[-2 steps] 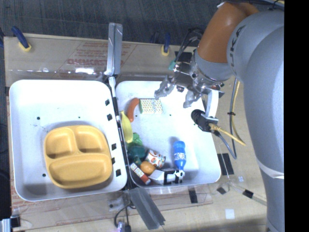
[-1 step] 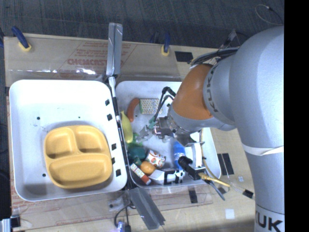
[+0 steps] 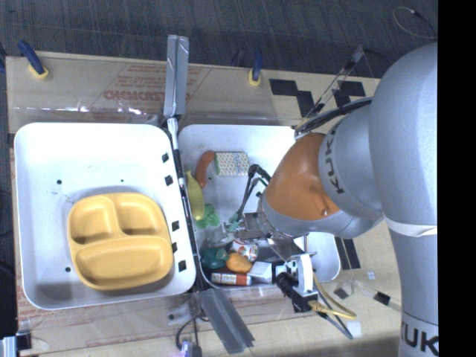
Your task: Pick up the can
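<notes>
Camera view is showing the arm (image 3: 349,177) reaching in from 3 o'clock and leaning over the right bin (image 3: 279,136), with its orange band covering much of that bin's middle. The gripper (image 3: 247,236) is hanging low over the clutter toward the bin's 7 o'clock corner. Whether its grip is released or clenched cannot be told, because the wrist is hiding the tips.

The can (image 3: 246,251) appears to be the small red-and-white piece lying just under the gripper, at about 6 o'clock from it. It is partly covered, so the identification is uncertain. It is sitting among an orange piece (image 3: 238,262), a teal piece (image 3: 213,258) and a red-and-white tube (image 3: 236,278), close enough that contact between them cannot be ruled out. A yellow piece (image 3: 195,192) and a patterned box (image 3: 232,163) are lying further off, toward 11 o'clock.

The left bin (image 3: 44,147) is holding a yellow divided tray (image 3: 119,240), well apart from the work.

As a judgement, the reach is looking done and the arm is sitting at the grasp stage. Nothing is showing the can lifted, so the closing on it, the lift and proof of a hold are all remaining.
</notes>
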Motion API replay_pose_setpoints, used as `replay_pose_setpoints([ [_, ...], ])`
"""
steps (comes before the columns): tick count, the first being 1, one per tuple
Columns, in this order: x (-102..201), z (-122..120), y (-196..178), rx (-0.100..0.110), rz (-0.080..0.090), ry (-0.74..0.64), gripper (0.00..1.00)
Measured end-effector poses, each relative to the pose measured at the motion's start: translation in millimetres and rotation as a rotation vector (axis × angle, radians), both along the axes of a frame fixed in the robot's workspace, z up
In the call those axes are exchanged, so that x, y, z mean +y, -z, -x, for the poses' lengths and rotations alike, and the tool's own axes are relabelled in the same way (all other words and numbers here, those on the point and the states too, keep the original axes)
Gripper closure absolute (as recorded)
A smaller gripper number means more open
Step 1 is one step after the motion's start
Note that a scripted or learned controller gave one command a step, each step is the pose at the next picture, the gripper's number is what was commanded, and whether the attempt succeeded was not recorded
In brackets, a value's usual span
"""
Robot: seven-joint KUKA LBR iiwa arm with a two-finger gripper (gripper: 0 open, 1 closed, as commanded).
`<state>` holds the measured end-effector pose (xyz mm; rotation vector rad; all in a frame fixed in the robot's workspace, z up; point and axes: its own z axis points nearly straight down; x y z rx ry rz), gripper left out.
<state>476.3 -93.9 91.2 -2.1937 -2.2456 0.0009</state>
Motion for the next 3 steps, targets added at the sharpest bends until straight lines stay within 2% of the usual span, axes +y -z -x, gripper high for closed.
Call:
replay_pose_setpoints([
  [1,-24,-76,-2,0.0,0.002,0.132,0.0],
  [2,-23,-75,-11,0.003,0.0,0.129,1.0],
  [3,-99,-118,0,0.001,0.0,0.142,1.0],
])
